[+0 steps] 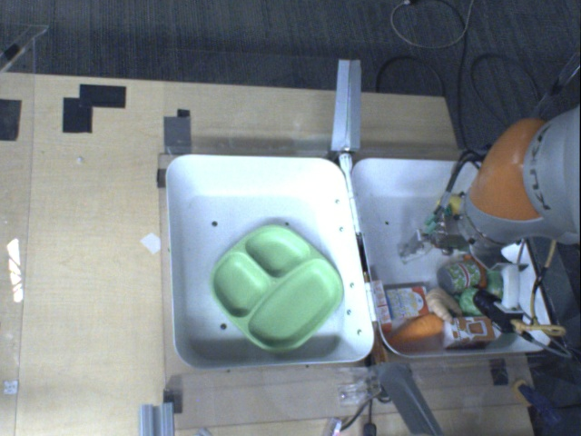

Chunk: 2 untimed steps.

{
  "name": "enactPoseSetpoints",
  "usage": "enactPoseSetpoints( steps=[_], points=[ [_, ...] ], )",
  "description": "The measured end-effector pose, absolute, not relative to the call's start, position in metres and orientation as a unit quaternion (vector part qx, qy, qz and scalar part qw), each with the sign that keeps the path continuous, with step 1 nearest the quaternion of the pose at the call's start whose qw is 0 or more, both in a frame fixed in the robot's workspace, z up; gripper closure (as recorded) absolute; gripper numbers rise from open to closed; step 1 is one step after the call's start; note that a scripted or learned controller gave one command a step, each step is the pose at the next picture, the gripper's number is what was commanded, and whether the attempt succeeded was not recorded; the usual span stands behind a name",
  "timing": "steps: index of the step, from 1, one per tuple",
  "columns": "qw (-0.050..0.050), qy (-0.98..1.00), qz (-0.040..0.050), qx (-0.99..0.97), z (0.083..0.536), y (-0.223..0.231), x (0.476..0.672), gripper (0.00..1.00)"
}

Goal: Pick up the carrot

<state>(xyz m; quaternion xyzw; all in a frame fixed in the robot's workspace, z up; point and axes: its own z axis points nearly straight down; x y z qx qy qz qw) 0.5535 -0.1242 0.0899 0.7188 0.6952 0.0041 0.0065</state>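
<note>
The carrot [419, 329] lies at the near edge of the right bin [390, 193], an orange lump resting against the bin's near wall, with one end touching a small brown carton [467, 331] to its right. I count one carrot, two white bins side by side, and one green divided plate [278, 285] with three compartments, which sits alone in the left bin [191, 243] toward its near half. In the right bin's near end there is a small crowd: one flat box with a red and white face [397, 300] just left of and behind the carrot, one pale rounded item [442, 301] just beyond the carrot, one can or jar with a green and red label [463, 274] further back, and the brown carton. The arm [517, 184], grey with its orange band, reaches in from the right over the far half of the right bin. Its gripper [423, 240] hangs above bare white floor in the middle of that bin, apart from the carrot and on the far side of the clutter. The fingers are too small and blurred to make out, so I cannot tell whether they are spread or pressed together, and nothing can be made out between them.
</note>
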Motion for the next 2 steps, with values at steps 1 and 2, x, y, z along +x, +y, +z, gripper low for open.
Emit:
enactPoseSetpoints(
  steps=[1,2],
  points=[
    [0.004,0.732,0.0049,0.681,0.090,-0.183,0.503,0.00],
    [0.005,0.740,0.0052,0.673,0.089,-0.114,0.569,0.00]
  ],
)
